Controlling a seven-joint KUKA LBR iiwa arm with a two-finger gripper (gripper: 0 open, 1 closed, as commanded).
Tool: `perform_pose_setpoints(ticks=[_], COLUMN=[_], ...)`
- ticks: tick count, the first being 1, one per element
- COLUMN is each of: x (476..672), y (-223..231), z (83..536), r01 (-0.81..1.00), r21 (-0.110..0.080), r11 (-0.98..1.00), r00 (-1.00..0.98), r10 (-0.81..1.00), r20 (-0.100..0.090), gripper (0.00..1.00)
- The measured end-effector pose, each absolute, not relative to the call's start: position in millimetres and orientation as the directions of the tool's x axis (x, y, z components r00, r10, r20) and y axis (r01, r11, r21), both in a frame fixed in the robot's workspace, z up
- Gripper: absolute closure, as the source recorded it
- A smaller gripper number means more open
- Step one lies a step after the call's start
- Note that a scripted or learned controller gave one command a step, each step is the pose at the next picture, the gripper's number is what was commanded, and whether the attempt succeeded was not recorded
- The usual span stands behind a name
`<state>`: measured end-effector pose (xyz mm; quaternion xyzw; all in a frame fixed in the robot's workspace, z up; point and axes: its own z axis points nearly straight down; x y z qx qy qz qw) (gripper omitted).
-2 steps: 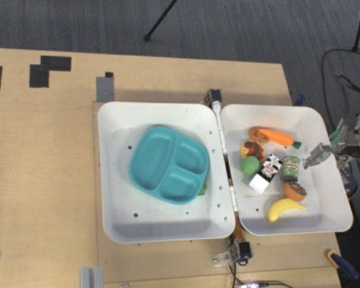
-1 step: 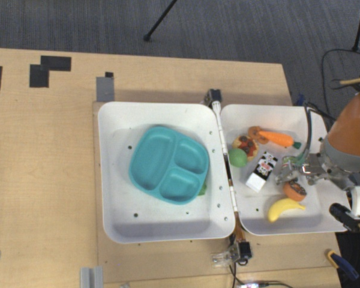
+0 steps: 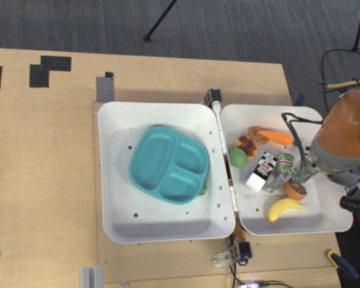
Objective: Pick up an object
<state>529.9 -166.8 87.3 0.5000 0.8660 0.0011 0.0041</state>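
The right bin (image 3: 330,218) holds several small objects. An orange carrot (image 3: 275,137) lies at the back, with a dark red and yellow item (image 3: 246,143) beside it. A green ball (image 3: 237,158) rests by the bin's left wall. A white box with black and red marks (image 3: 261,171) sits in the middle. A yellow banana (image 3: 284,209) lies at the front, and a small orange round piece (image 3: 296,189) just behind it. My gripper (image 3: 280,176) is low among them, between the white box and the orange piece, close against both.
The left bin (image 3: 117,221) holds a teal divided plate (image 3: 170,164) with something green peeking from under its right edge. The arm's orange band (image 3: 348,131) hangs over the right bin's right side. A cable loops above the carrot.
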Motion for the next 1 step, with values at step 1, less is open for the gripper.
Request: perform_pose_setpoints(ticks=[1], x=[532.1], y=[-166.5], z=[98.9], r01=[0.866], r21=[0.011], r11=[0.500], r00=[-0.500], r10=[0.866], r20=[-0.010], gripper=[1.00])
